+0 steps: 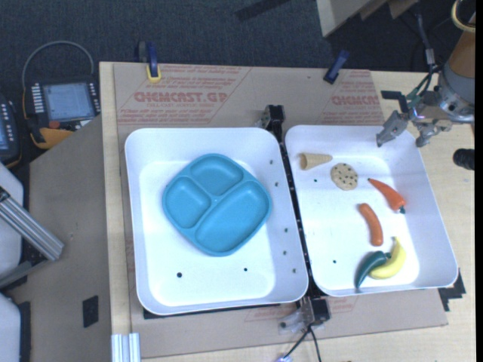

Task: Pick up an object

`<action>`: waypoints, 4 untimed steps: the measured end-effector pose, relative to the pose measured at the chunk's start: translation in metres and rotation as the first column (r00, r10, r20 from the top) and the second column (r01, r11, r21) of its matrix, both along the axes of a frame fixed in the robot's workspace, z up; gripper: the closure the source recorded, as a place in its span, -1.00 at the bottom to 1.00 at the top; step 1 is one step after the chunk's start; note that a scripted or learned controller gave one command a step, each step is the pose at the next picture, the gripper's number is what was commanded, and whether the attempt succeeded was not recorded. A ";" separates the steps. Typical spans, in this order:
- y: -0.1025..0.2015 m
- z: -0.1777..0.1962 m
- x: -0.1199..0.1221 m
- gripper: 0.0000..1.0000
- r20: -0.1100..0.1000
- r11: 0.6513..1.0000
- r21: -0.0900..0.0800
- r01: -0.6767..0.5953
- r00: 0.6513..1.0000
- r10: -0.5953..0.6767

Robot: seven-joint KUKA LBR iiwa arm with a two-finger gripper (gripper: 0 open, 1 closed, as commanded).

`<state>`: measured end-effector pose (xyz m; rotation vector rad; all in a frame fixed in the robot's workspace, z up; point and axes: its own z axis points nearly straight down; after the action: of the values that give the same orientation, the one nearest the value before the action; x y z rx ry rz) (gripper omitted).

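Red "CHEMCAST" lettering [179,96] marks the counter [113,164]; the claw [405,130] hangs spread and empty over the right bin [441,228].

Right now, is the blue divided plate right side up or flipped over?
Right side up: the blue divided plate shows its three hollow compartments facing up in the left bin.

The arm [462,59] is cut off by the right edge; the banana [391,262] partly hides a dark green pepper [367,268].

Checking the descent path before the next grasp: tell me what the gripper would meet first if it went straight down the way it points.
Probably bare floor at the top right of the right bin. The gripper hangs open there, with nothing beneath; depth is uncertain.
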<state>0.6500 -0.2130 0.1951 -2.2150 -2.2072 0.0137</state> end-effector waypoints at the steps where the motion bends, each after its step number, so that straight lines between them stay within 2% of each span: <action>1: 0.001 0.010 0.003 -1.00 0.016 1.000 -0.004 -0.004 1.000 0.004; 2: -0.001 -0.035 -0.003 -1.00 0.011 1.000 -0.003 -0.004 1.000 0.004; 3: 0.009 -0.084 0.001 -1.00 0.013 1.000 -0.003 -0.005 1.000 0.005; 4: 0.009 -0.110 0.001 -1.00 0.016 1.000 -0.004 -0.005 1.000 0.005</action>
<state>0.6512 -0.2042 0.0848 -2.2201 -2.2226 0.0006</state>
